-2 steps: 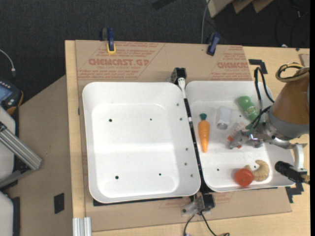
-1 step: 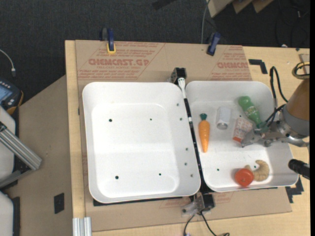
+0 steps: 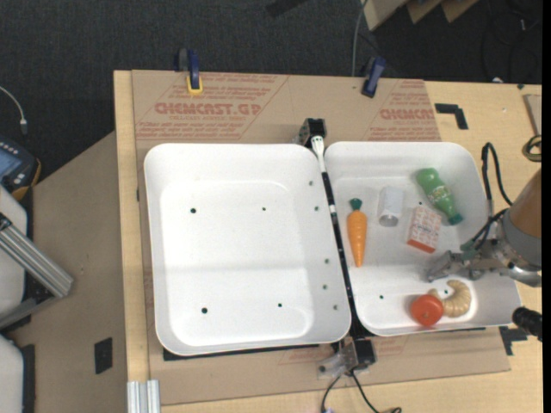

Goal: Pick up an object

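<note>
Smooth glossy white plastic bins point(image 3: 232, 157), matt brown cardboard bench top point(image 3: 284, 101), shiny plastic carrot point(image 3: 356, 237) and green bottle point(image 3: 438, 194).

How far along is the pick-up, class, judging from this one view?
Done: the gripper has reached into the right bin, low beside the croissant and tomato. In hand: nothing shows between its fingers. Left: grasping and lifting; the carrot, bottle, cup and carton all lie on the bin floor.

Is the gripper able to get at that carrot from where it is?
Probably yes. The carrot lies alone on bare bin floor, with open space between it and the gripper; nothing sits across the way.
</note>
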Motion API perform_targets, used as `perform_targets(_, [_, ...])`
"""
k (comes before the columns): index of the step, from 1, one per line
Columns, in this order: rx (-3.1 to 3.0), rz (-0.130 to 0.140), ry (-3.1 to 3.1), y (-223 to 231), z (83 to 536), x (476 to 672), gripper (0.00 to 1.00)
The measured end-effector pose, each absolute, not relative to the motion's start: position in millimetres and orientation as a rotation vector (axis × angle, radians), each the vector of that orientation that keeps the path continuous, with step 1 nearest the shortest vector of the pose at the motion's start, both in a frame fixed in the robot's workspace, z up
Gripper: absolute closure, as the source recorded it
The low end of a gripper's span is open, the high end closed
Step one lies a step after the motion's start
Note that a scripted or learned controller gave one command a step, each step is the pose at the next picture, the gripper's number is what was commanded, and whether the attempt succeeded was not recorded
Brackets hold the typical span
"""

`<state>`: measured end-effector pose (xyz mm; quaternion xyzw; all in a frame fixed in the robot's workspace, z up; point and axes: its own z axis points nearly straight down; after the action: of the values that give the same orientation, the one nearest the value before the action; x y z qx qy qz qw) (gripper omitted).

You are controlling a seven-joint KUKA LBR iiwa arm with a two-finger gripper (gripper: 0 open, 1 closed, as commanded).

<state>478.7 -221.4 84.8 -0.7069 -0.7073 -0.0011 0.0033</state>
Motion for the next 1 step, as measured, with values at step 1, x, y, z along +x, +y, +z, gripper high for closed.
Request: perform_targets(1, [-2.213,-0.007,-2.226,-218.2,84.0,552.2,0.0])
